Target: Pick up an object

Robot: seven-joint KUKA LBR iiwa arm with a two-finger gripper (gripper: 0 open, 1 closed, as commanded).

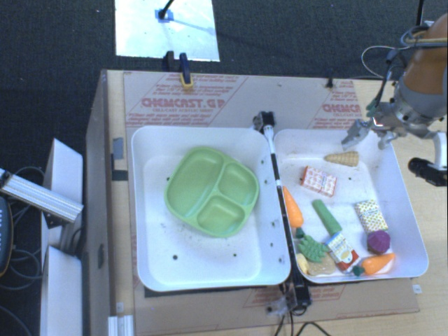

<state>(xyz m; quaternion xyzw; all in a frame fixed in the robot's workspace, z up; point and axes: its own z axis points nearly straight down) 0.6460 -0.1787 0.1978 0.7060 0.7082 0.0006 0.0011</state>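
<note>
Lying in the left bin (150, 257), the green divided plate (212, 191) sits well apart from the gripper (369, 134), which hangs spread and empty over the right bin's far corner, nearest the ice-cream cone (341, 159). The board (231, 96) behind reads "CHEMCAST GP".

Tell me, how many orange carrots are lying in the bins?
2. One carrot lies along the right bin's left wall; the other carrot sits near its front right corner, below a purple piece. The front pile could hide more.

A robotics lab bench — protective cardboard sheet (231, 100), loose cables (21, 271), dark carpet floor (49, 54).
</note>
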